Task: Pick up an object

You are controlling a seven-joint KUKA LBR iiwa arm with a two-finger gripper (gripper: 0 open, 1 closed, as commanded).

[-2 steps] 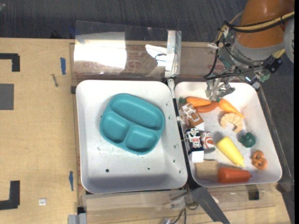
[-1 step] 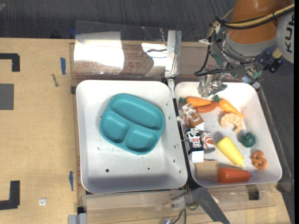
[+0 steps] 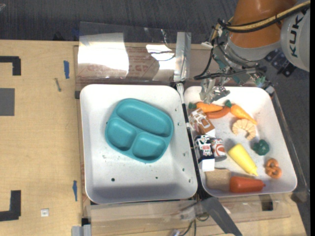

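We see a toy carrot (image 3: 212, 108) lying at the far left of the right bin (image 3: 283, 132), beside a second carrot (image 3: 241, 113). The gripper (image 3: 214, 90) hangs just above it; we cannot tell how its jaws stand. A teal tray (image 3: 139, 129) sits in the left bin (image 3: 93, 132).

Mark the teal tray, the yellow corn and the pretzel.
teal tray (image 3: 139, 130): camera view, central ridge.
yellow corn (image 3: 242, 159): camera view, mid-body.
pretzel (image 3: 272, 167): camera view, its middle.

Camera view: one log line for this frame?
arm: over right bin far end | gripper: above carrot, nothing seen held | left bin: teal divided tray | pick: not done
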